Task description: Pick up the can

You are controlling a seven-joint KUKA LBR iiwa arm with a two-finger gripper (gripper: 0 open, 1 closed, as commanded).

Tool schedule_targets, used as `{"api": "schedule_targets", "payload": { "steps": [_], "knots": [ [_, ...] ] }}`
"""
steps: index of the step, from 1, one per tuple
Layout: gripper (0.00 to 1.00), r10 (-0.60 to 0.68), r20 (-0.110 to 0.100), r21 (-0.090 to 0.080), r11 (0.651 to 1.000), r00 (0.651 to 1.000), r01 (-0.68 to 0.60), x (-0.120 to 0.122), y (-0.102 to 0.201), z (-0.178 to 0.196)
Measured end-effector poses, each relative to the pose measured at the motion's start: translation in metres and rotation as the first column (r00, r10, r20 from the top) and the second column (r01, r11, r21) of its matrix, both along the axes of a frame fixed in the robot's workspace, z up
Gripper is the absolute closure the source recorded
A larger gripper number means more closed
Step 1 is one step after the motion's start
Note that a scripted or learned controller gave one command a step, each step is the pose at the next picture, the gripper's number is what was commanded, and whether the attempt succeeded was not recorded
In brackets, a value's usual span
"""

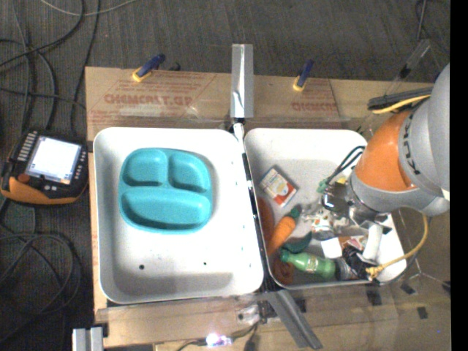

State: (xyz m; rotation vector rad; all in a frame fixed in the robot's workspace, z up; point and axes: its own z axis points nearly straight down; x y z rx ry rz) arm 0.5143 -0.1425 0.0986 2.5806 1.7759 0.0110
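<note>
- Table (153,102), covered with brown board, carries two white bins side by side; nothing on it suggests the task is finished.
- Arm (398,159), grey with its orange band, reaches in from the right and leans low over the near right corner of the right bin (314,156). I judge this to be the approach or grasp attempt, not a lift.
- Left bin (102,196) holds a teal divided plate (168,189) and plays no visible part in the pick.
- Gripper (340,224) sits down among the clutter in the right bin. Its tip is lost against cables and small objects, so I cannot tell whether it is wide, narrow or closed on anything.
- Carrot (282,229) lies at a slant near the right bin's left wall, just left of the gripper.
- Green bottle (311,264) lies on its side along the near wall, below the gripper.
- Small red-and-white packet (278,185) rests apart from the rest, further up the bin.
- Can: I cannot make it out for certain. It is probably in the jumble under or beside the gripper, in the right bin's near right corner.
- Still to do, as I judge it: a confirmed grip on the can and the whole lift.
</note>
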Motion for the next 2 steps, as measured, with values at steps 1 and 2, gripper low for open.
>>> {"api": "schedule_targets", "payload": {
  "steps": [1,2],
  "knots": [
    [1.0,-0.044,-0.015,0.0,0.999,0.999,0.044,0.033,0.019,0.096],
    [1.0,-0.199,-0.016,0.001,0.98,0.98,0.199,0.027,0.053,0.105]
  ]
}}
